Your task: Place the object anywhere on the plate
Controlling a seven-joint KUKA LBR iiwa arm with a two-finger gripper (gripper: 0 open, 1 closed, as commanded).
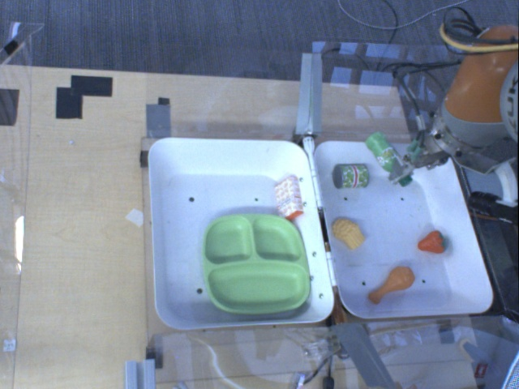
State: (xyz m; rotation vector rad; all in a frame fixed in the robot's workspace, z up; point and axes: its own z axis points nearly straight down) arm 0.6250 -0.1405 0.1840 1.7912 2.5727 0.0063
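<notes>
A green divided plate lies in the left bin, toward its front. My gripper is over the back of the right bin, reaching in from the right. It is shut on the lower end of a green bottle. The bottle is tilted and stretches up-left from the fingers, near the bin's rear rim.
A small white and red packet lies just behind the plate's right corner. The right bin holds a green can, a yellow corn piece, a red strawberry and a brown drumstick. A metal divider stands behind the bins.
</notes>
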